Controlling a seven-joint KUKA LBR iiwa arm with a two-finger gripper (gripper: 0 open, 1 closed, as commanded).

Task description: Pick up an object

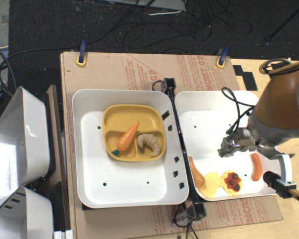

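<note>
- Gripper (pixel 228 149) hangs over the right bin (pixel 209 101); we cannot tell its jaw state.
- Sausage (pixel 257 167) lies at its four o'clock, pizza slice (pixel 232 181) at six.
- Red lettering on the cardboard (pixel 134 69) reads upside down; we cannot make it out.

Red printed lettering on cardboard sheet (pixel 139 68), upside down, unreadable

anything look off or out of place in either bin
Nothing spilled or damaged. The carrot lies slantwise across the yellow tray's divider rather than within one compartment. In the right bin, the drumstick-like piece lies close against the left wall.
</note>
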